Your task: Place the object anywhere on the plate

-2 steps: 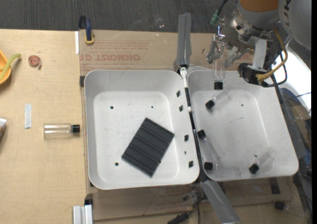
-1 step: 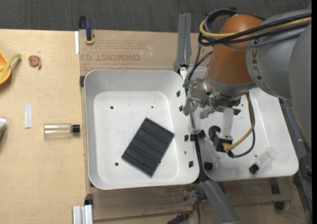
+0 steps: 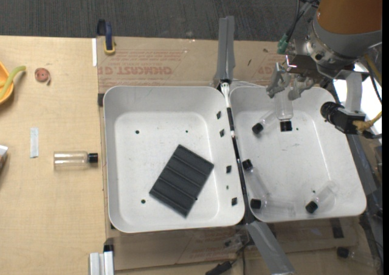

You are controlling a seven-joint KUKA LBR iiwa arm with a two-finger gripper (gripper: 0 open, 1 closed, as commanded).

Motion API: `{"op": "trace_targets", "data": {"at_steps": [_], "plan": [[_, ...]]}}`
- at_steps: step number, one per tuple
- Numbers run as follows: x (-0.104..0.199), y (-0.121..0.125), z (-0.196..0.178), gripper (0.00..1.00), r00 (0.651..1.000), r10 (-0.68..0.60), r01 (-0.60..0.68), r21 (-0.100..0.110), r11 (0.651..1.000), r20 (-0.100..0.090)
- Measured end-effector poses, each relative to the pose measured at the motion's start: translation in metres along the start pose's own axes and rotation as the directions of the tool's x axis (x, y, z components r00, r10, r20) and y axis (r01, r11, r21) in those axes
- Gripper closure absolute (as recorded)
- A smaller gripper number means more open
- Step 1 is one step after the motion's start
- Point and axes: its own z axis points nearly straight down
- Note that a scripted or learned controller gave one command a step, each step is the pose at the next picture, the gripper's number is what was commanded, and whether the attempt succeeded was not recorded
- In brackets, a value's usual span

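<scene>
— Where was the gripper point(image 3: 285, 96)?
— Over the far part of the right bin point(image 3: 340, 146), its fingers clamped on the top of a clear bottle point(image 3: 284, 111) that hung cap down.
— And the plate point(image 3: 182, 180)?
— Dark and ribbed, it lay tilted in the near half of the left bin point(image 3: 121, 146), well apart from the bottle.
— Anything else?
— Other capped bottles point(image 3: 322, 198) lay in the right bin, and one more vial point(image 3: 73, 158) lay on the bench to the left.
</scene>
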Motion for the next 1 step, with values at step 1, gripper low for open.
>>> {"op": "trace_targets", "data": {"at_steps": [1], "plan": [[0.0362,-0.0803,0.1354,1.0,0.991,-0.131,0.131,0.002,0.991,-0.001]]}}
